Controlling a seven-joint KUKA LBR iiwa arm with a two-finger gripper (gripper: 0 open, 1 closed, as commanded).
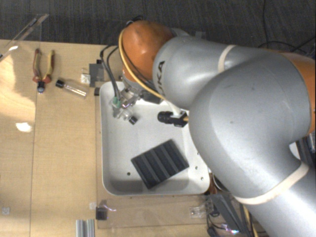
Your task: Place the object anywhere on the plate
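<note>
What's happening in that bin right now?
The grey arm reaches over the white bin, its gripper low near the bin's far left corner. A black ribbed slab lies flat on the bin floor nearer the camera, apart from the gripper. Whether the gripper holds anything is unclear. Red-handled pliers lie on the bench outside.

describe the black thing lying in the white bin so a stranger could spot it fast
Find the white bin in the middle of the bench. In its half nearer the view's bottom edge lies a flat black slab, skewed to the bin's walls. Parallel ridges run along its top, unlike the metal tool above it.
</note>
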